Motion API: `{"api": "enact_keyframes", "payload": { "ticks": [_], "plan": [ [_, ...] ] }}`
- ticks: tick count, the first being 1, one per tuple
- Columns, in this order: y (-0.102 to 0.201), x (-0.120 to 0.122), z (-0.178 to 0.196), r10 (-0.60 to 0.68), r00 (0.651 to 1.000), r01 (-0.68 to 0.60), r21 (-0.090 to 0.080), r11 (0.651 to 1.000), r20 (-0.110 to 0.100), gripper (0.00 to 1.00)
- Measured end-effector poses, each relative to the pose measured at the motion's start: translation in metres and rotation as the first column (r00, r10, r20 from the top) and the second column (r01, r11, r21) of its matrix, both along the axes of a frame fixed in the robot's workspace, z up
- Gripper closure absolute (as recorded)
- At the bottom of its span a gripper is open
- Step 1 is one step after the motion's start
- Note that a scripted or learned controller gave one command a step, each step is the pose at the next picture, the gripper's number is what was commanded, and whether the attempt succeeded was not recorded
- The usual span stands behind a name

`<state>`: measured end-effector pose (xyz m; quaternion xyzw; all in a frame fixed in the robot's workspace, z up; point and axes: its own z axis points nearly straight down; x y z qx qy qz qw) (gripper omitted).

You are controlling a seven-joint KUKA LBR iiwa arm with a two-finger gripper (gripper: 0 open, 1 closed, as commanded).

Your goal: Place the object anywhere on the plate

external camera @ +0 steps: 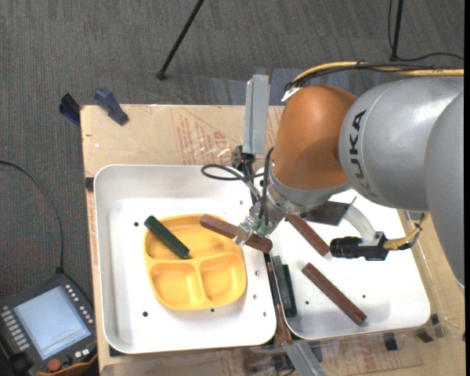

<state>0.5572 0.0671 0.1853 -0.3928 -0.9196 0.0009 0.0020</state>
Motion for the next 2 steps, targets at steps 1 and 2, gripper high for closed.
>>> {"api": "enact_keyframes", "payload": {
  "ticks": [1,2],
  "plan": [
    [0.0301,0.0100,0.0001,0.083,0.997,-0.083,0.000,0.997,0.001,1.00],
    [0.0297,0.0102,0.0004,0.082,0.997,-0.082,0.000,0.997,0.002,0.00]
  ]
}}
